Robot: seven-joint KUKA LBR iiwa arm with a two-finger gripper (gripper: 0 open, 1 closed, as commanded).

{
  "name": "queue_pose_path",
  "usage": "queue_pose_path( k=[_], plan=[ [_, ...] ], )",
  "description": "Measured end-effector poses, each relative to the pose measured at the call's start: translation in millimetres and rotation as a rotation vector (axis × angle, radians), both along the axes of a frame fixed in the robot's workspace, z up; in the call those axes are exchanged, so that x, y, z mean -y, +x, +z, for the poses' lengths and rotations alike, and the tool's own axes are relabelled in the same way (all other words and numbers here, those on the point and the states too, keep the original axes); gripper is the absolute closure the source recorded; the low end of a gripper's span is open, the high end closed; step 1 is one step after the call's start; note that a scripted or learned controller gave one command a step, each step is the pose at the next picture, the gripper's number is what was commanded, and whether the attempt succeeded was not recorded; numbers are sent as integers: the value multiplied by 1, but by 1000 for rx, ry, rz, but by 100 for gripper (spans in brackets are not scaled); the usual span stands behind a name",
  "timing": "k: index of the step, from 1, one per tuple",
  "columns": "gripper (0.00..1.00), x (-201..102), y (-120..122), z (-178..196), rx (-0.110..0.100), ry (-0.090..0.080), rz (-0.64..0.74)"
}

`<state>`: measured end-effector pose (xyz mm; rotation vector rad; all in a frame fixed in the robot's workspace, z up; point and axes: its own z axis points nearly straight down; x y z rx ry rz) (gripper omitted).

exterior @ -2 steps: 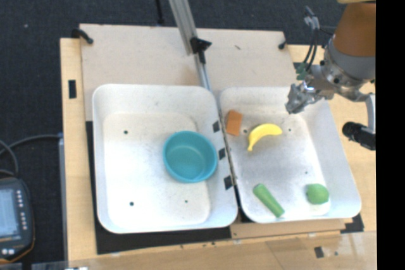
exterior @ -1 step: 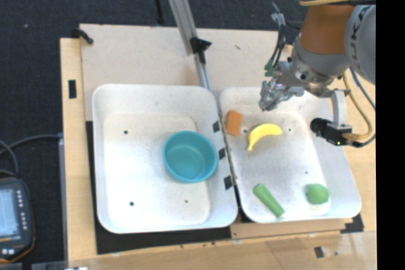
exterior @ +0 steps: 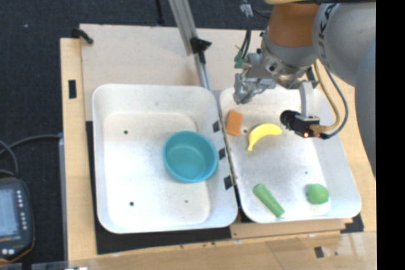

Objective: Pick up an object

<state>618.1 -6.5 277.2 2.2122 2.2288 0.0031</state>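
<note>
Four items in right bin | step: approach | gripper above orange block, near banana | fingers: opening unreadable | next: descend straight, straddle block, avoid bin divider

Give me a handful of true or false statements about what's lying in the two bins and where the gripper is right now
1. The blue bowl sits in the left bin. True.
2. The yellow banana lies in the same bin as the bowl. False: it lies in the right bin, beside the orange block.
3. The gripper is over the far end of the right bin, above the orange block. True.
4. The green cylinder is clamped in the gripper. False: it lies on the floor of the right bin near its front edge, well apart from the gripper.
5. A round green object lies to the right of the green cylinder. True.
</note>
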Motion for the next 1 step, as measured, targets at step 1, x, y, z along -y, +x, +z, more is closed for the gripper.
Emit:
queue_pose_path(
  k=[1],
  plan=[
    [100,-51,7,-17,-4,0,-1]
  ],
)
